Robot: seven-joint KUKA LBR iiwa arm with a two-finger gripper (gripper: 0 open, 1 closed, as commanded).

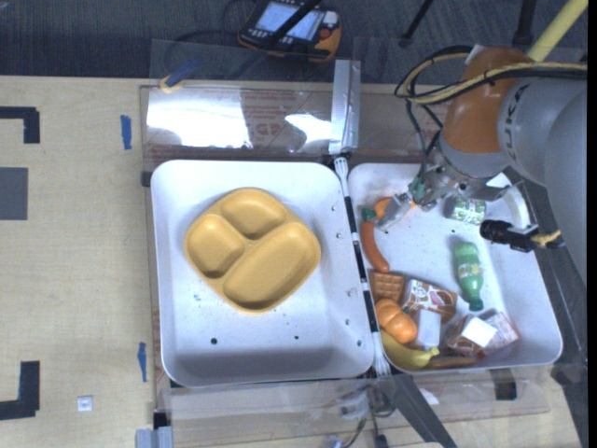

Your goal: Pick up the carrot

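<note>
One gripper (403,203), low over the upper-left part of the right bin (534,292); you cannot tell from this angle whether it is apart or together, and nothing shows clamped in it.

One carrot (373,245), your target: it lies just below and slightly left of the gripper, close against the bin's left wall. Its long axis runs roughly up and down the view, green top toward the gripper, orange tip pointing down toward the packets. You would likely need a short move down-left, closing across the narrow width.

Several neighbours, crowding the lower end: a brown snack packet (417,297) touching or nearly touching the carrot's tip, an orange fruit (399,325), a banana (410,353), and a green bottle (468,271) well to the right.

One left bin (177,250), holding a yellow divided plate (252,247).

Both bins rest on the counter (75,250). Room is tight on the wall side, freer on the right.
</note>
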